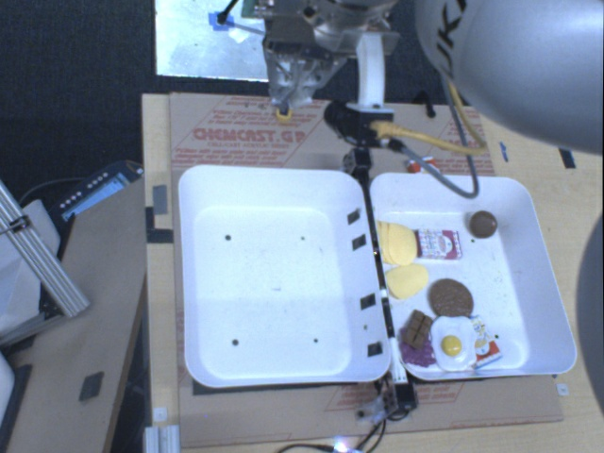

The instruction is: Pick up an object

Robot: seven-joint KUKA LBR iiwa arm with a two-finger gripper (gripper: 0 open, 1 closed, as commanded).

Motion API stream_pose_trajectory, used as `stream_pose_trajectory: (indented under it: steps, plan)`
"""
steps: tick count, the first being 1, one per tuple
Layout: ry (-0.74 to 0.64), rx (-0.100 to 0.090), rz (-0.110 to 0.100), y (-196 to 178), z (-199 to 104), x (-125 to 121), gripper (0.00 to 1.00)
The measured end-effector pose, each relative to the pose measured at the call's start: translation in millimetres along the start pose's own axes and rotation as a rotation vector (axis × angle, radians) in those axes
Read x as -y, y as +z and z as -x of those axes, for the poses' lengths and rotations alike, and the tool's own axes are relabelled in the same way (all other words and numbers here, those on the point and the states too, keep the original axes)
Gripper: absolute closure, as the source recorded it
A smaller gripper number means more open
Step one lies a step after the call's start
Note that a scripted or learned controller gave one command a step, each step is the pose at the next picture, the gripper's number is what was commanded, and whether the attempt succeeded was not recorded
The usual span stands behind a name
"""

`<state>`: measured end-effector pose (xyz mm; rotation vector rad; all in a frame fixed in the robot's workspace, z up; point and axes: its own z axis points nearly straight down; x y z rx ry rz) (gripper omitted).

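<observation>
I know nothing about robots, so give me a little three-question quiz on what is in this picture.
1. True or false: the fried egg lies in the right bin.
2. Which item lies nearest the far right corner of that bin? A) the yellow slices B) the small brown ball C) the chocolate square
3. Fill in: the gripper hangs over the ______, beyond the far edge of the left bin.

Key
1. True.
2. B.
3. Cardboard sheet, the one printed with red lettering.
</observation>
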<state>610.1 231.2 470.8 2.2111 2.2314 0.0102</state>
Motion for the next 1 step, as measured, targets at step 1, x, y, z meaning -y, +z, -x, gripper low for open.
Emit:
stream_pose_trajectory:
  steps: [1]
  plan:
    - [-0.001, 0.0, -0.002, -42.7, -5.3, 90.0, 1.0]
